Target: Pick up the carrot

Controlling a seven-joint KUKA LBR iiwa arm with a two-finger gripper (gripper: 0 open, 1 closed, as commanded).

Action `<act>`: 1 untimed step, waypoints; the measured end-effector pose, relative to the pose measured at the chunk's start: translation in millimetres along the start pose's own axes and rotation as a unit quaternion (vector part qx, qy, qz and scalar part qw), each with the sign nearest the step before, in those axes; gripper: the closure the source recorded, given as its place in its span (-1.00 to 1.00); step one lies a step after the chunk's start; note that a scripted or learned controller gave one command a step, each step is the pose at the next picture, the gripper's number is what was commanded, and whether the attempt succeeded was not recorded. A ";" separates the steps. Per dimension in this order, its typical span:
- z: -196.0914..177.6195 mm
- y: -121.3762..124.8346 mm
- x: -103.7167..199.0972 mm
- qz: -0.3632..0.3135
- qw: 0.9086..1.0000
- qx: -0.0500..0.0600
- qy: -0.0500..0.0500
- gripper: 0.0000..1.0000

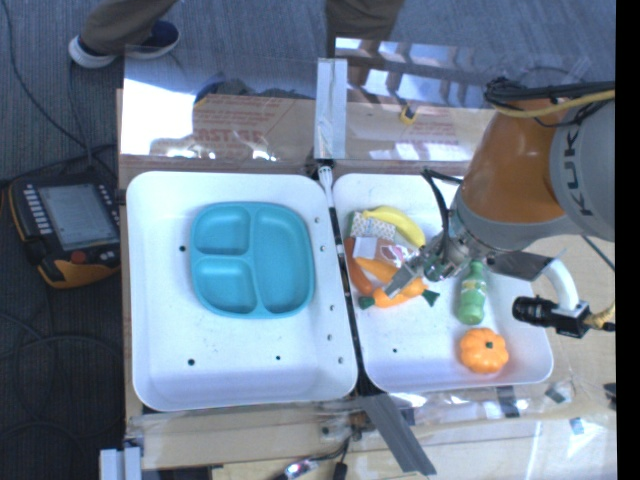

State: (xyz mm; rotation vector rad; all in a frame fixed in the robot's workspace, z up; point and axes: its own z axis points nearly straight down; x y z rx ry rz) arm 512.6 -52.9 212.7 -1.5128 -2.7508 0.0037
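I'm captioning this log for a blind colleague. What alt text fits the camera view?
A grey and orange robot arm reaches into the right bin, its pincer low over a carrot beside a banana, a green bottle and a small pumpkin. The left bin holds a blue divided plate.

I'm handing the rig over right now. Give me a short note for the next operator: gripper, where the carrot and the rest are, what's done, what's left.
Gripper: down in the right bin, at the carrot; fingers too blurred to read, no hold confirmed.
Carrot: lying in the right bin near its left wall, beside the banana.
Also there: green bottle, small pumpkin.
Left bin: blue plate.
Done: arm has reached the carrot.
Left: secure the grasp and lift the carrot.
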 end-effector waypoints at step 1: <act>-0.1 -0.1 0.0 0.000 1.000 0.000 0.000 -1.00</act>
